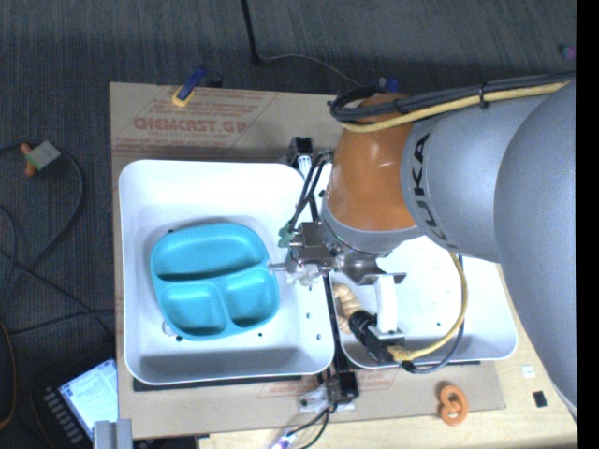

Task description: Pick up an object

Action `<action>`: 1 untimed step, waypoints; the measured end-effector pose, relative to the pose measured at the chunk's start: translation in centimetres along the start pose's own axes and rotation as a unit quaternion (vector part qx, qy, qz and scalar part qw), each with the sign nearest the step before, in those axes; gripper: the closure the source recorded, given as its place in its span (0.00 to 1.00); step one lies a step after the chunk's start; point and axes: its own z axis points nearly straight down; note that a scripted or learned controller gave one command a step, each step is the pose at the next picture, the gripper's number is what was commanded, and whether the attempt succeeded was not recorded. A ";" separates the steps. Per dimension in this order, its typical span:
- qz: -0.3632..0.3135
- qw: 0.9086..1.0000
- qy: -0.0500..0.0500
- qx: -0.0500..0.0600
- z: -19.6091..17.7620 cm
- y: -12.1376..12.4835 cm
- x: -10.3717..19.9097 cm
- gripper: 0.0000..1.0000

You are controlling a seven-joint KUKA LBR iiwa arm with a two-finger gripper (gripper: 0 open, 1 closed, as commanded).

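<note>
Reaching: camera view, arm [374, 185] in from the right, orange wrist band over the wall shared by the two bins, wrist pointed down toward the left bin [140, 185].
Gripper: gripper [298, 267] low over the left bin's right side, just beside the right rim of the blue tray [211, 279]; touching or apart, cannot tell.
Gripper opening: cannot tell, tip small and cluttered with cabling; nothing visibly pinched.
Why there: probably lined up on the tray's rim, the thinnest graspable edge within reach; judgement only.
Left bin contents: blue tray alone, three compartments, lying flat and upright, slightly left of centre, long compartment toward the far wall, compartments bare.
Task thing: blue tray the likely pick, resting on the bin floor, not lifted.
Right bin [487, 344]: mostly hidden under the arm; small tan object [348, 297] against its left wall, near the wrist; type unclear.
Cable: yellow cable [440, 344] looping from the arm down over the right bin's front part.
Off-bin: orange ring [454, 402] on the bench [187, 124] in front of the right bin; blue-and-yellow clip [190, 84] at the bench's far left edge, well apart from both bins.
Risk: smooth shallow rim, wide flat body; a rim pinch likely to slip or tip the tray on lift.
Progress: approach stage, grasp not yet shown.
</note>
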 end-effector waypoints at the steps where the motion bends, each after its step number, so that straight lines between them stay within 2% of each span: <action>1: 0.001 1.000 -0.001 -0.001 2.2 9.3 -3.1 1.00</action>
